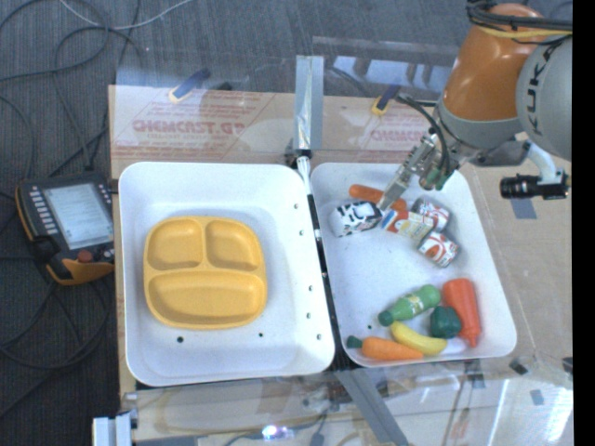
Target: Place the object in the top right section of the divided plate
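Arm claw over the far part of the right bin; divided plate in the left bin.

The desk bears a left bin and a right bin. The yellow divided plate lies in the left bin. The claw hangs above the black-and-white toy cow, beside two red cans; whether it is apart or together cannot be told. Toy vegetables lie in the right bin's near corner.

Glossy plastic divided plate; smooth white bins.
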`<action>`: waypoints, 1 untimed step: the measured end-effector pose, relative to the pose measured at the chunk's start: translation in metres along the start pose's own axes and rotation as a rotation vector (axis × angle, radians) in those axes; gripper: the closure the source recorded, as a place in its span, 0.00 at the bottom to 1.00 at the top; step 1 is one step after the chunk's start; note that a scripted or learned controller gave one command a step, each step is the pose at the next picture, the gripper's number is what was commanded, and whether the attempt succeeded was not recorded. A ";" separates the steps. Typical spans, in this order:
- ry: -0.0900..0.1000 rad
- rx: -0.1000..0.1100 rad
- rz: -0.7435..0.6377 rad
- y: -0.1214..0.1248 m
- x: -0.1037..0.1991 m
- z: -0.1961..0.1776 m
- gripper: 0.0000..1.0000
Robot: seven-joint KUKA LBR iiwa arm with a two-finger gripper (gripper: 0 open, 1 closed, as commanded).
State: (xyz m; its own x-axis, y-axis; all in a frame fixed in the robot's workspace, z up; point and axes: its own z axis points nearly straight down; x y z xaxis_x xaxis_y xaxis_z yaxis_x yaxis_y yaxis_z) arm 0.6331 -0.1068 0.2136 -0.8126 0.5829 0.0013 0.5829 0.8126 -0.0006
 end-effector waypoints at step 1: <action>0.000 0.003 -0.003 -0.019 0.032 0.029 1.00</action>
State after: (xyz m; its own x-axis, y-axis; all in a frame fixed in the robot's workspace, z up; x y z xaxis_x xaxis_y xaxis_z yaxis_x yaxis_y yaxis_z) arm 0.5958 -0.1030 0.1849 -0.8146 0.5801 0.0011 0.5801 0.8146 -0.0034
